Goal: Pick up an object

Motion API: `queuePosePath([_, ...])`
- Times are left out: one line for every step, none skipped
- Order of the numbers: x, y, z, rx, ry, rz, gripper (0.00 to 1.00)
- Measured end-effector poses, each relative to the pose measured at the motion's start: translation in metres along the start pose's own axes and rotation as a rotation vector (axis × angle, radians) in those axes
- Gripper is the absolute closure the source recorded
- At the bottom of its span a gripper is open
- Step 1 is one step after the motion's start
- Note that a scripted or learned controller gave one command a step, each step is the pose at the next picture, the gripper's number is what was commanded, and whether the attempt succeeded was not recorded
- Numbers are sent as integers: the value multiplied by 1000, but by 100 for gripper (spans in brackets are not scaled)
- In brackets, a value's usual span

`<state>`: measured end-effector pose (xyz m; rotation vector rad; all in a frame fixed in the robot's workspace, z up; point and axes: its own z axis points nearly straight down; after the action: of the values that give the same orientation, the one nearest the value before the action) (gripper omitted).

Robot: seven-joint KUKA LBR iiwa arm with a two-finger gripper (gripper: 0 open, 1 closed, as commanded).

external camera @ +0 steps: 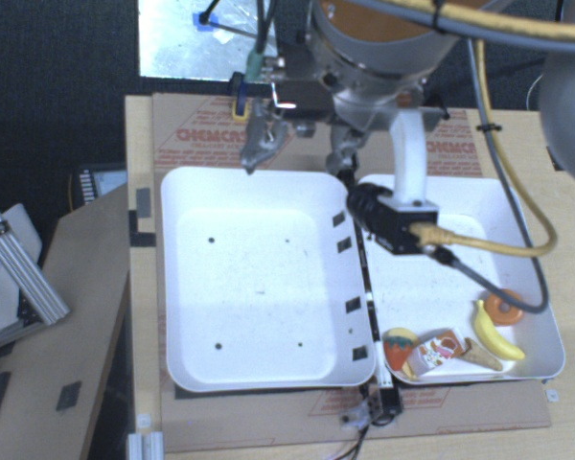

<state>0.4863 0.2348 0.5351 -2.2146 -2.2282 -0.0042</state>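
My gripper [300,154] hangs over the back rim of the left bin [259,286], its two fingers spread wide with nothing between them. One fingertip [259,151] is near the bin's back edge. The other fingertip [340,158] is by the divider between the bins. The objects lie in the front corner of the right bin [431,300]: a yellow banana [494,333], an orange round piece [504,307] behind it, a red-orange fruit [399,346], a white and red packet [433,352] and a small brown piece [480,356]. All of them are well away from the gripper, toward the front right.
A black box [388,220] with a yellow cable [498,247] hangs from the arm over the back of the right bin. Black clips [350,276] line the seam between the bins. Cardboard [201,132] lies under both bins.
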Motion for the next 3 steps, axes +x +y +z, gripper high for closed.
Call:
queuePosePath([0, 15, 0, 0, -1, 5, 0])
queuePosePath([0, 14, -12, -2, 1, 4, 100])
queuePosePath([-85, -1, 0, 1, -2, 13, 100])
